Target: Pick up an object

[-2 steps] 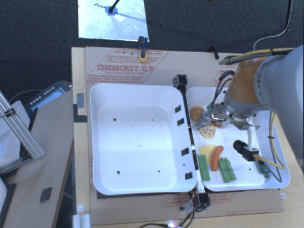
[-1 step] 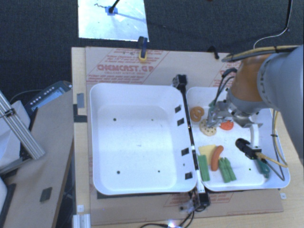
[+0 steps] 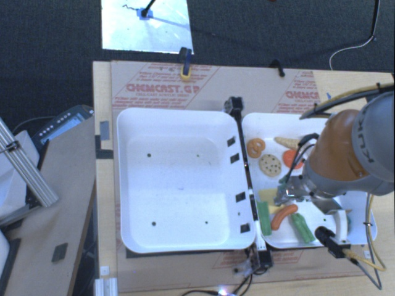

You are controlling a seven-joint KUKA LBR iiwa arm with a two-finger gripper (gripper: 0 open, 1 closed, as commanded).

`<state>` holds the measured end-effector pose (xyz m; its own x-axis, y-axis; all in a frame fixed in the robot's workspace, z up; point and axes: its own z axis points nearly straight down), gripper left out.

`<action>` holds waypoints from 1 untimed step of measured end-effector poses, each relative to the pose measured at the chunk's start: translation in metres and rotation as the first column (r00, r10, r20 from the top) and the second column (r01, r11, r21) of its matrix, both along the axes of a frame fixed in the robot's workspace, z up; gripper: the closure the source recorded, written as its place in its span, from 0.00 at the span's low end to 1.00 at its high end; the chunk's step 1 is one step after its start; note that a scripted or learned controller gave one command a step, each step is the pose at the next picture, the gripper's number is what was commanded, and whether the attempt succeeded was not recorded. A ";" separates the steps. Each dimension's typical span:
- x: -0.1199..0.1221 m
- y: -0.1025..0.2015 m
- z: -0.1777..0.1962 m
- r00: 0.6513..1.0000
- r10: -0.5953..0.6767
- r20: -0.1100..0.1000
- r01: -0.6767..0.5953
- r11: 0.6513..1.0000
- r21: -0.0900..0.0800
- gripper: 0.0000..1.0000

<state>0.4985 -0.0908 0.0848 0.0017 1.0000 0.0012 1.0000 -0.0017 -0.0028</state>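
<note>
Hanging low over the right bin (image 3: 308,244), the gripper (image 3: 286,194) sits at the end of the grey and orange arm that comes in from the right, and whether it is open or closed cannot be told, since the wrist body covers most of it from this slant. The likeliest thing to take, in my judgement, is the sausage (image 3: 283,217), which lies just below the gripper and a touch toward the near edge of the bin, close but not between anything that grips. Its long axis runs on a diagonal, low end toward the divider between the bins and high end toward the arm, so a grasp across it would call for turning the wrist square to that line. Just to the gripper's left, by the divider, stands a green stick (image 3: 263,217), nearly upright in the picture, and a second green piece (image 3: 302,227) lies on the sausage's far side, both near enough to be nudged. Beyond the gripper, farther from the arm's near side, lie a round cookie (image 3: 270,164) and a pretzel (image 3: 255,147), well clear of the sausage
</note>
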 end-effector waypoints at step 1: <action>0.080 -0.028 0.031 1.000 0.007 0.014 -0.007 1.000 -0.005 1.00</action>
